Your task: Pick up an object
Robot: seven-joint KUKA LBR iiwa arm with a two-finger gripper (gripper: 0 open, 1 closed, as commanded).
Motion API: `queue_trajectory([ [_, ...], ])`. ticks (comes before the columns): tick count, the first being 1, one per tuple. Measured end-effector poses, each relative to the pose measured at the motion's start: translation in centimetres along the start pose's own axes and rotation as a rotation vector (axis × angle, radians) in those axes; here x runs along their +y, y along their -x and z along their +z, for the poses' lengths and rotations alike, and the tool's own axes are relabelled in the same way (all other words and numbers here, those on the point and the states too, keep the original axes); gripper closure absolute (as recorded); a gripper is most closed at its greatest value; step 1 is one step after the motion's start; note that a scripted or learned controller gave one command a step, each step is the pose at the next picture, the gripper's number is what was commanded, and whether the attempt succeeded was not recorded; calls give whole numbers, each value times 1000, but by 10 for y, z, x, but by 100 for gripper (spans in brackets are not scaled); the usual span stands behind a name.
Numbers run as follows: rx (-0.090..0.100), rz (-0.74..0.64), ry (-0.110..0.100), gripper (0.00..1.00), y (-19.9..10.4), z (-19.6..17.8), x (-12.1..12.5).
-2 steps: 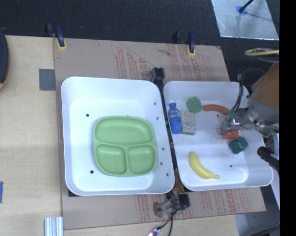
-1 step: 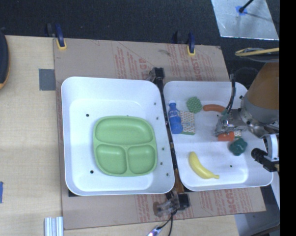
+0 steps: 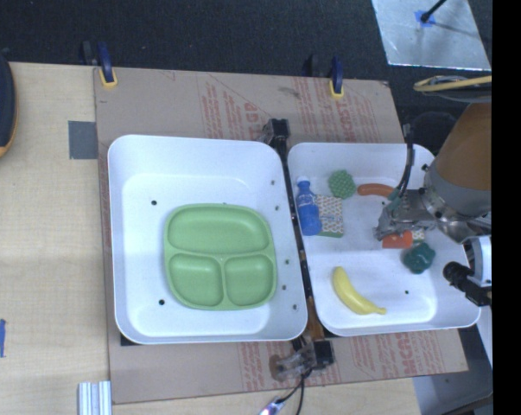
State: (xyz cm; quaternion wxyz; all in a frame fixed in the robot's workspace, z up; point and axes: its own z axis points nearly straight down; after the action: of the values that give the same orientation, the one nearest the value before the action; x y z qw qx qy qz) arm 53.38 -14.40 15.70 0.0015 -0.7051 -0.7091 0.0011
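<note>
- Banana (image 3: 357, 293) lies near the right bin's (image 3: 372, 325) front edge, open floor around it.
- Hand (image 3: 397, 228) low by the orange piece (image 3: 397, 239); its grip state cannot be told.

The white bins (image 3: 122, 232) are looking like smooth glossy plastic, the green tray (image 3: 219, 255) matt plastic, the bench (image 3: 35, 249) showing pale wood grain.

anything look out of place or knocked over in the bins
Nothing looks spilled or broken. The small blue plastic bottle lies on its side against the left wall of the right white bin, partly on a patterned cloth. The yellow banana lies flat, and the green divided plate sits level in the left white bin.
</note>
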Motion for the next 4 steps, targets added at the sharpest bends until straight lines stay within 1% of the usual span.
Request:
queue_trajectory([
  [1, 0, 1, 1, 100, -8, -15, -1],
  [2, 0, 1, 1, 100, -48, -58, 19],
  [3, 0, 0, -2, 100, -116, -57, 23],
  [4, -1, 0, 0, 100, -158, -47, 66],
])
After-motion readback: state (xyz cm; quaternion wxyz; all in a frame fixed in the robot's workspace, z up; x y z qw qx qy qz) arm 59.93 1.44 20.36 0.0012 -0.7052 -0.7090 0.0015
